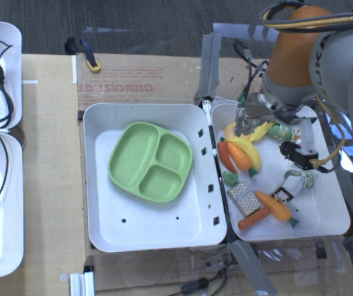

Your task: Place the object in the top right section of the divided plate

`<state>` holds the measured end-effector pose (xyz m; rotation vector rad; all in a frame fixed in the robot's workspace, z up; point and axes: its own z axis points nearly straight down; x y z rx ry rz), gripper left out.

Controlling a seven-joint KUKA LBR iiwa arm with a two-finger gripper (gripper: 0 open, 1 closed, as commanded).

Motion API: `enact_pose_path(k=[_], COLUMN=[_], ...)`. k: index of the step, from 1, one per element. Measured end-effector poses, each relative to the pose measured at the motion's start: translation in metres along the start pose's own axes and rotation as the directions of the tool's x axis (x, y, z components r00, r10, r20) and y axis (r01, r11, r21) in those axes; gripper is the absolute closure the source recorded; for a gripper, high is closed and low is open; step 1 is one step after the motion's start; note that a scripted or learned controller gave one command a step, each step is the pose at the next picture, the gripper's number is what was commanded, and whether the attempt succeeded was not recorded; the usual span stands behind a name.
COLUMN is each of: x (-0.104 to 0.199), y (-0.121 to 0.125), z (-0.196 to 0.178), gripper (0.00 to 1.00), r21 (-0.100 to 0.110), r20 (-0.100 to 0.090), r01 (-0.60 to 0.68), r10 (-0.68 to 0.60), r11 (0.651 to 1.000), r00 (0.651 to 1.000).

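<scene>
Yellow banana [250, 145] lies right under the pincer [245, 127], among toy carrots [272, 206]; whether its fingers are spread I can't tell. Left of it, the green divided plate [150, 162] sits.

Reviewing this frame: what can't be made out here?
- Gripper: camera view, jaws' state hidden by the wrist above and toy clutter below.
- Banana: whether it is gripped is unclear; the gripper covers its upper end.
- Small items by the right bin wall: too small to identify.
- Arm: cut off by the right edge.
</scene>
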<state>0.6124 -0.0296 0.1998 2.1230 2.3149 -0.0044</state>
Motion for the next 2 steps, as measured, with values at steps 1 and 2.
enact_pose_path(k=[1, 2], x=[-0.059, -0.006], y=[0.042, 0.047], z=[-0.181, -0.224], gripper=[1.00, 1.00], r21=[-0.002, -0.003], r20=[0.001, 0.001], r01=[0.154, 0.394], r10=[-0.154, -0.394], r11=[0.988, 0.919], r00=[0.988, 0.919])
